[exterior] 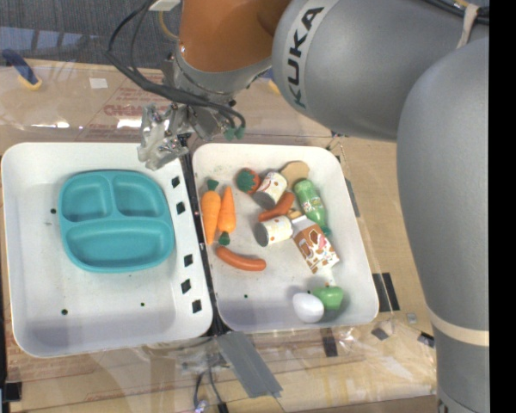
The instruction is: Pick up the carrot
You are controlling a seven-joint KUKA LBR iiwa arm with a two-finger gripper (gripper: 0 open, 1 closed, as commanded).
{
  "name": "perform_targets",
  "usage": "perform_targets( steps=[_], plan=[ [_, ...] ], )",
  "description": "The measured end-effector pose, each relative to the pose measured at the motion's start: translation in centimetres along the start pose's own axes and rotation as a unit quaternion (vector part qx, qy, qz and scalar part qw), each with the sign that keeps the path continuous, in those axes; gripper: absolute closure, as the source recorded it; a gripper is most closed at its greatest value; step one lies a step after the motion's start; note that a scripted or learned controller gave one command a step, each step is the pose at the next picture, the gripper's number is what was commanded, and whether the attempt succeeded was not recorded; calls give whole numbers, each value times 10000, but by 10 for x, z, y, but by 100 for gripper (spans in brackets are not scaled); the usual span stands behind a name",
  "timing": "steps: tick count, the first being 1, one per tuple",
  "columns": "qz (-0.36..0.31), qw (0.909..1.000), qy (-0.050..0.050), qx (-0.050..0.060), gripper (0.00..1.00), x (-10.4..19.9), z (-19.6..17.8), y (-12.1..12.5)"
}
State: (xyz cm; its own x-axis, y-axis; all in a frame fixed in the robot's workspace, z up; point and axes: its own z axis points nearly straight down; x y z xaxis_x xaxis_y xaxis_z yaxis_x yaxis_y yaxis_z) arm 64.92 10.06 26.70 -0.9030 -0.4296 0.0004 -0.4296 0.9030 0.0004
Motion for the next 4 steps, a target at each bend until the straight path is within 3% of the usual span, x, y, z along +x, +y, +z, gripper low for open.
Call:
perform_targets(
  steps=[1, 2, 3, 4],
  plan=[
    [-1004, 9949, 5, 3, 100, 37, -44, -97],
    [-2417, 9704, 2, -7, 100, 80, -66, -164],
    [-2417, 9704, 0, -11, 0, 80, -66, -164],
    [-2993, 9541, 36, -62, 0, 96, 84, -97]
  ],
)
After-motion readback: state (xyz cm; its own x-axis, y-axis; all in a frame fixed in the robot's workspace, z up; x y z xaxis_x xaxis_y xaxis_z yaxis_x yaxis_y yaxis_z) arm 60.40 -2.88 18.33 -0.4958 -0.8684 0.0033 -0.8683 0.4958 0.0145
